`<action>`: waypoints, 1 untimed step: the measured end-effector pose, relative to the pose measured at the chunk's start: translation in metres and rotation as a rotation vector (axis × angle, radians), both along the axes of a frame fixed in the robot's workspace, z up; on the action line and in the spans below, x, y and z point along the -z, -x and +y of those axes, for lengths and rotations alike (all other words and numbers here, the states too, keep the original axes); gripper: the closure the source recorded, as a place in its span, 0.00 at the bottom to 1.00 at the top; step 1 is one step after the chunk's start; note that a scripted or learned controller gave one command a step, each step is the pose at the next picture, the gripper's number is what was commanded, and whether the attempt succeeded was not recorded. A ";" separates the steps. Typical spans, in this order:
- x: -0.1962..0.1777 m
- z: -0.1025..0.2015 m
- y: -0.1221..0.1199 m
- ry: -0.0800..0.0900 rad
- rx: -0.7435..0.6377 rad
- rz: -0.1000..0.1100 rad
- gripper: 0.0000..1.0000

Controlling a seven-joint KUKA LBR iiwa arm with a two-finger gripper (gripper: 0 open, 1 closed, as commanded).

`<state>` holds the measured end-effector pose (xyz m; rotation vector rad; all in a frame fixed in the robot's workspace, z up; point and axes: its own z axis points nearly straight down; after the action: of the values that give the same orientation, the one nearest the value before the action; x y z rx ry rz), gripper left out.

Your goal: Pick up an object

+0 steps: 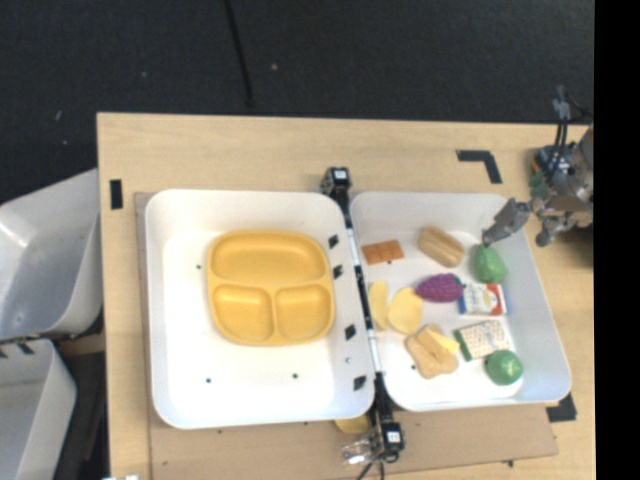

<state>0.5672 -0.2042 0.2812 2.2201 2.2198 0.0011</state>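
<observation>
Hand [512,220]: at right bin's [545,313] upper right corner, just above a green ball [489,264]; finger state unclear
Green ball: beside purple toy [439,288]
Left bin [175,368]: yellow tray [270,286]

Small toy foods [440,288] – green, purple, tan, yellow – scattered in right bin [540,298]

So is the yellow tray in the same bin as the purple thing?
No, the yellow tray sits in the left bin, while the purple thing lies in the right bin.
</observation>
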 end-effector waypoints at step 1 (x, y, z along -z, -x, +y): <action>0.105 0.055 0.039 -0.005 -0.006 0.013 0.00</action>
<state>0.5282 -0.1492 0.1759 2.2232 2.2354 -0.0077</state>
